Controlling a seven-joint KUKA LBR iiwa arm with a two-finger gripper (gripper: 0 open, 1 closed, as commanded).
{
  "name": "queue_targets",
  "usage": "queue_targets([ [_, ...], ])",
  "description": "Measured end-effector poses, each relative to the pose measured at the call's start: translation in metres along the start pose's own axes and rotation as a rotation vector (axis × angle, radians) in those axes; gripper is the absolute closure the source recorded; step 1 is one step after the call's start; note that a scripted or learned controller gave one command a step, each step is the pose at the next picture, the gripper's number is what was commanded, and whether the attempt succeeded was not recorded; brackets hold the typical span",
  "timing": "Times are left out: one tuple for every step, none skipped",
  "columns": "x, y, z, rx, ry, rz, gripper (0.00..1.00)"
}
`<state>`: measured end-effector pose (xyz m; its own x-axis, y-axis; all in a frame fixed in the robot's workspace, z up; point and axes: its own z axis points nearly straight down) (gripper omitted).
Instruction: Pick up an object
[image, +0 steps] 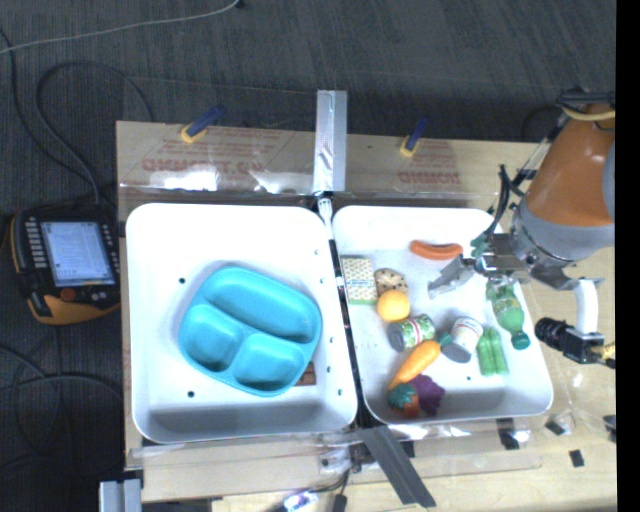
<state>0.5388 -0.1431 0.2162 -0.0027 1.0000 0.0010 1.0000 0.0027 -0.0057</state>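
Note:
The right bin (520, 400) holds several toy foods. Among them are a red sausage (436, 249), a yellow-orange fruit (393, 305), a carrot (415, 362), a small can (416, 329), a grey cup (463, 335) and a green bottle (506, 311). A purple grape bunch (430, 393) lies at the front. My gripper (455, 275) hangs over the middle of this bin, just below the sausage and left of the green bottle. Nothing is seen held in it. The arm's orange band (575, 175) is at the right.
A blue divided tray (250, 325) lies in the left bin (160, 240). A patterned square pad (357, 279) and a cookie (389, 280) lie by the divider. A green packet (490, 353) lies near the right wall. A pendant (65, 260) rests off the bench, far left.

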Motion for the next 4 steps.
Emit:
queue_targets([
  [0.007, -0.044, 0.075, -0.001, 0.000, -0.434, 0.00],
  [-0.023, 0.020, 0.050, -0.004, 0.000, -0.534, 0.00],
  [-0.014, -0.022, 0.048, -0.002, 0.001, -0.345, 0.00],
  [-0.028, 0.042, 0.023, -0.003, 0.001, -0.441, 0.00],
])
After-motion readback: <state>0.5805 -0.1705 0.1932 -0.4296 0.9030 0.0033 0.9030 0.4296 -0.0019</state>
